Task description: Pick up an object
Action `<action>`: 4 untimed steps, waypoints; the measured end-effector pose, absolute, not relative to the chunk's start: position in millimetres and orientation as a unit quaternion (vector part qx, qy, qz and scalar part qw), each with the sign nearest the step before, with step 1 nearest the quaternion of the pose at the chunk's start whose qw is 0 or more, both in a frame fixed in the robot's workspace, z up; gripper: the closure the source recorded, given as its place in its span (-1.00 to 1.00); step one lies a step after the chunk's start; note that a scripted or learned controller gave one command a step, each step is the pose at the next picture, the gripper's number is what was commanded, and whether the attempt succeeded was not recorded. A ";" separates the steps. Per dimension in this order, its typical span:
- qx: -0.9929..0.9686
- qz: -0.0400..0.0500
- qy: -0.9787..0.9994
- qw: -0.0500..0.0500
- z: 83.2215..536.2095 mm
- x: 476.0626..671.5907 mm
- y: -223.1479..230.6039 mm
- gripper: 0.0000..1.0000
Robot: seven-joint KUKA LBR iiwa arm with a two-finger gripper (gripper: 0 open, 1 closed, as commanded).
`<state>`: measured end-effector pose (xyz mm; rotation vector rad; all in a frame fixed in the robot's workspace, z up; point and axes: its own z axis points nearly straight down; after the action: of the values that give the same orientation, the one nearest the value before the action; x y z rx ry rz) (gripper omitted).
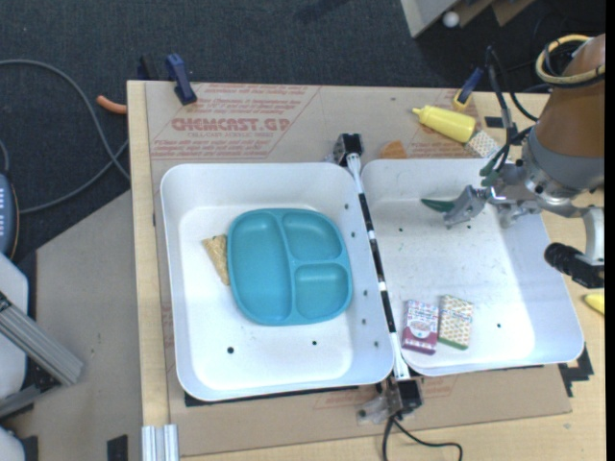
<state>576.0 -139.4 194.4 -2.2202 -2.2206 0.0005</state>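
Nearest to the camera, in front of the pincer [468, 209]: two small printed packets [438, 325] side by side in the shallow white right bin [452, 267]. To the pincer's left, in the shallow white left bin [192, 286]: a teal plastic divided plate [288, 265], with a tan flat cracker-like piece [215, 252] partly under its edge. Over the right bin's far part, the pincer itself; apart or together, cannot tell. Touching its tip, a small dark green piece [437, 203]. Farther back, on the brown bench board [240, 123], a yellow plastic bottle-like thing [444, 120]. Beyond, dark carpet floor [192, 17] with a grey cable [77, 94].
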 end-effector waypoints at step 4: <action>-0.706 -0.001 -0.708 0.000 195.8 625.9 -123.8 1.00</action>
<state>625.9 -123.8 195.8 -2.2197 -2.2240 -0.0019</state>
